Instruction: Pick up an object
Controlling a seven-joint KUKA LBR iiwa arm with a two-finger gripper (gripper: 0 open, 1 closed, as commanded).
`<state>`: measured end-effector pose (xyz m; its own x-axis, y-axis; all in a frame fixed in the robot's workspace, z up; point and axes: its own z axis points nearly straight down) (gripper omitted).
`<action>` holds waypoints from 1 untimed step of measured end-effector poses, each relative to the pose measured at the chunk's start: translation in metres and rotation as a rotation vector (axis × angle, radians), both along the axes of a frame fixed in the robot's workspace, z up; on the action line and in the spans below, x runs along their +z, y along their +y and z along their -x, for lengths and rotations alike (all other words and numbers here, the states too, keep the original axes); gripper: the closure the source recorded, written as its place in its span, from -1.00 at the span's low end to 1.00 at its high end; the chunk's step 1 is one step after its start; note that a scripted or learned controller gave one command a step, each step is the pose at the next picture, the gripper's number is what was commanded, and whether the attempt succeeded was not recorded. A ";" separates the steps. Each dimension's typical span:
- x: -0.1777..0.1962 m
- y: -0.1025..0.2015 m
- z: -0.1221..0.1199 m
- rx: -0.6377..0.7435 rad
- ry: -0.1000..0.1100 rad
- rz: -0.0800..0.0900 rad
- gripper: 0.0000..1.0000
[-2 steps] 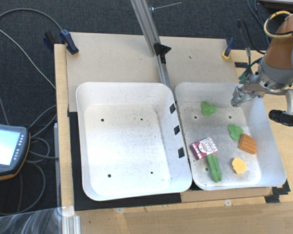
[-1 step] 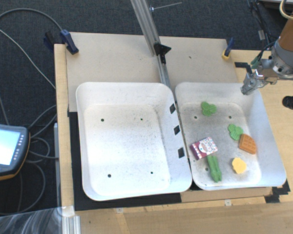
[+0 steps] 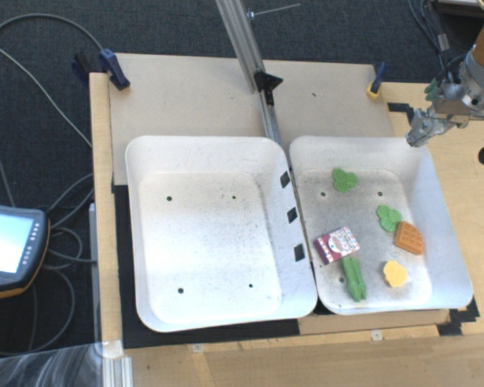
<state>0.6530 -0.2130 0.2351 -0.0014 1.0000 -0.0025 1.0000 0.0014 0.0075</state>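
The right bin (image 3: pixel 444 216) holds several small objects. A green leafy piece (image 3: pixel 344 180) lies near its far side, and a second green piece (image 3: pixel 389 216) lies next to an orange waffle-like block (image 3: pixel 409 238). A pink and white box (image 3: pixel 336 244) sits at the bin's left, with a long green toy (image 3: pixel 353 278) just in front of it. A yellow piece (image 3: pixel 395 274) lies near the front. My gripper (image 3: pixel 417 135) hangs above the bin's far right corner, apart from all the objects, with nothing seen in it.
The left bin (image 3: pixel 202 232) sits beside the right one, split from it by a ridge with black clips (image 3: pixel 291 214). A metal pole (image 3: pixel 242 39) slants across the back board. A blue clamp (image 3: pixel 113 67) and a yellow clamp (image 3: pixel 376 83) grip the board's far edge.
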 end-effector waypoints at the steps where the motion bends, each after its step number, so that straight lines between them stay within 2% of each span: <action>1: 0.009 0.042 0.018 0.003 0.009 -0.005 1.00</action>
<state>0.6346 -0.1713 0.2436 -0.0043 1.0000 0.0027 1.0000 0.0044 -0.0017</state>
